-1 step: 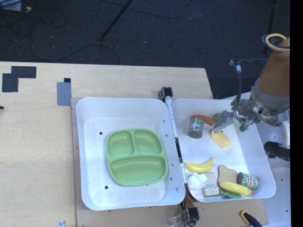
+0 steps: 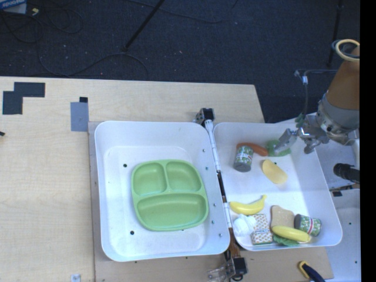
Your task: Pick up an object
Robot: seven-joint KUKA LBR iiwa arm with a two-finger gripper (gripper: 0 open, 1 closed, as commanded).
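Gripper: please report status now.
Gripper above right bin, far edge, holding nothing visible. Green item just beside it. Can and yellow piece nearby.

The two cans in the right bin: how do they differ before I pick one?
The green can near the bin's far end stands closer to the divider, beside the orange carrot; the small can lies on its side at the near right corner, beside the yellow banana. The green can looks larger. Both carry green labels and sit in the right bin.

A robotics lab: plywood bench (image 2: 47, 175) with two white bins (image 2: 108, 140), cables (image 2: 88, 57) trailing over dark carpet at twelve o'clock.
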